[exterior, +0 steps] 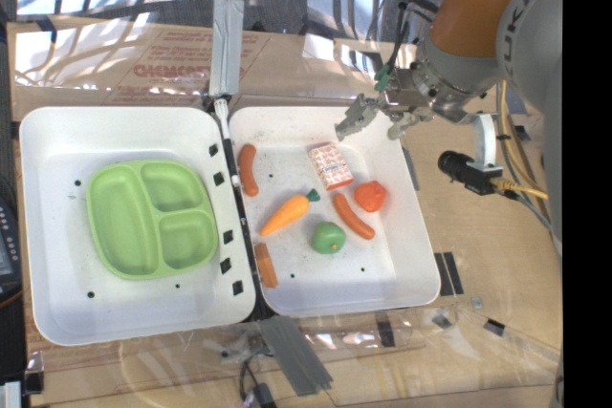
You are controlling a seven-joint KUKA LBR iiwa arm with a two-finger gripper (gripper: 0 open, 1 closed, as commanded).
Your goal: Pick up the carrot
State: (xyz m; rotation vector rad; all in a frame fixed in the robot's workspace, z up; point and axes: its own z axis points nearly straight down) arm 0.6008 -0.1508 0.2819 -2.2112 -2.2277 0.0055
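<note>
Carrot [287, 214] lies mid right bin [406, 277], long axis running 2-to-8 o'clock, leafy end up-right. Jaws [373, 121] spread open, empty, at bin's top edge; carrot sits toward 7 o'clock from them, well apart.

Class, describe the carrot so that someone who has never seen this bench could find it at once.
Look in the right-hand white bin, the one without the green plate. Near its middle lies the carrot, left of the green apple. Unlike the sausages around it, it tapers to a point and has a green tuft.
</note>
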